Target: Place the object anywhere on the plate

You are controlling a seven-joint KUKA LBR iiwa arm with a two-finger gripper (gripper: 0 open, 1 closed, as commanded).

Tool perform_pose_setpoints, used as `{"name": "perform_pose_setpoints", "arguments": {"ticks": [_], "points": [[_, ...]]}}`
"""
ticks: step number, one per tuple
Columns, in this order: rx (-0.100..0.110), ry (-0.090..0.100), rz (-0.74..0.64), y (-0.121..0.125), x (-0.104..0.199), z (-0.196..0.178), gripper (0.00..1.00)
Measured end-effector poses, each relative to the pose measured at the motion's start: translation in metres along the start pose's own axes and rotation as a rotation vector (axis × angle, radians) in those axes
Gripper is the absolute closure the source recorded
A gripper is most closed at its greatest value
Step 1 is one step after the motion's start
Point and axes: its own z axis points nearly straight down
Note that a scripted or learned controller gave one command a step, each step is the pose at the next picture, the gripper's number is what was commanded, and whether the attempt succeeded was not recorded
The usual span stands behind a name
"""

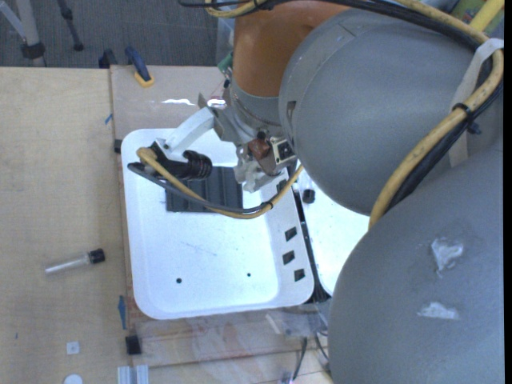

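Your arm [384,134] hides most of the right bin [332,230] and the near corner of the left bin [200,286].

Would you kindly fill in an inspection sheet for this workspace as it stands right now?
Surface: wooden bench bearing a shallow white bin, with a second bin beside it mostly behind the arm.
Job's things: plate and object cannot be identified.
Clutter: dark ribbed piece in the bin; small cylindrical tool on the bench; blue clamp.
Hand: hand low over the bin's far side.
Cables: yellow and black cables loop over the bin.
Surroundings: grey floor.
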Motion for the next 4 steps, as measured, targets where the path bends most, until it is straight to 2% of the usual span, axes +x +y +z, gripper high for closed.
{"name": "perform_pose_setpoints", "arguments": {"ticks": [1, 2, 3, 4], "points": [[-0.002, 0.001, 0.200, -0.023, -0.053, -0.093, 1.00], [0.002, -0.009, -0.037, -0.025, -0.054, 0.002, 1.00], [0.002, -0.008, -0.036, -0.025, -0.054, 0.002, 0.00], [0.000, -0.011, -0.038, -0.025, -0.054, -0.007, 1.00]]}}
